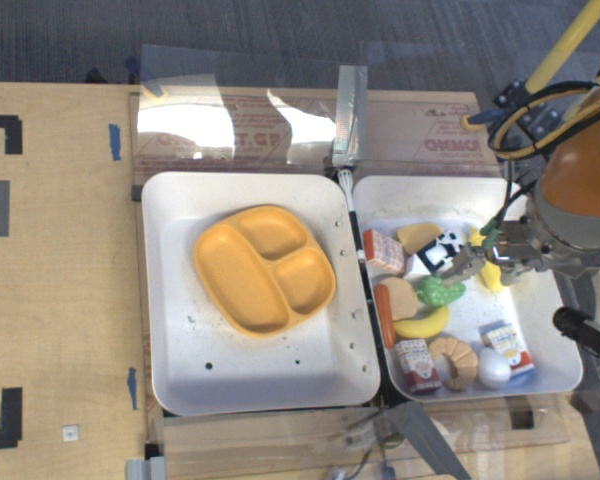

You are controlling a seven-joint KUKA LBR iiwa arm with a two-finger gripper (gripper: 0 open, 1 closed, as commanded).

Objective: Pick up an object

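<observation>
The claw (472,260) hangs low in the right bin (565,368), where the loose toy food is heaped, which suits a pick from a crowd. Whether it is clenched or released cannot be told; nothing visibly sits in it. Just beside it lie a black-and-white toy (439,252) and a green piece (440,292), the likeliest targets, with a banana (422,324) a little beyond. The yellow tray (265,268) sits well apart in the left bin (170,298), likely as a drop spot.
</observation>
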